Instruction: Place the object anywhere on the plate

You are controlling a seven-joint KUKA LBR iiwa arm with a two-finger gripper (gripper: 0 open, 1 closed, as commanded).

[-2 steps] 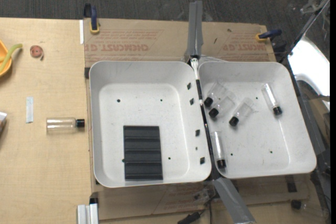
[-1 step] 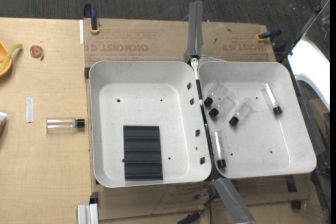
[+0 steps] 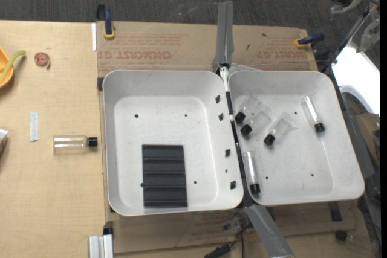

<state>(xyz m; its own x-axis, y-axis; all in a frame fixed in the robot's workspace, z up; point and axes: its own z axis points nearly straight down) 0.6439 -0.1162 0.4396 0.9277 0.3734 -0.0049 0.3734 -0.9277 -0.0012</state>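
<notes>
Camera view, left to right: a spare vial (image 3: 75, 142) lies on the desk (image 3: 54, 190), outside the bins. I see the left bin (image 3: 121, 84) holding the dark ribbed plate (image 3: 164, 176), nothing on it yet. Right bin (image 3: 338, 184) has clear black-capped vials: a clustered pair (image 3: 249, 115), one (image 3: 279, 129) beside them, one (image 3: 252, 172) along the divider, one (image 3: 312, 114) apart. That lone vial looks the easiest pick; I'd grip across its body, lift over the divider, and lower flat. Hand state: cannot tell.
</notes>
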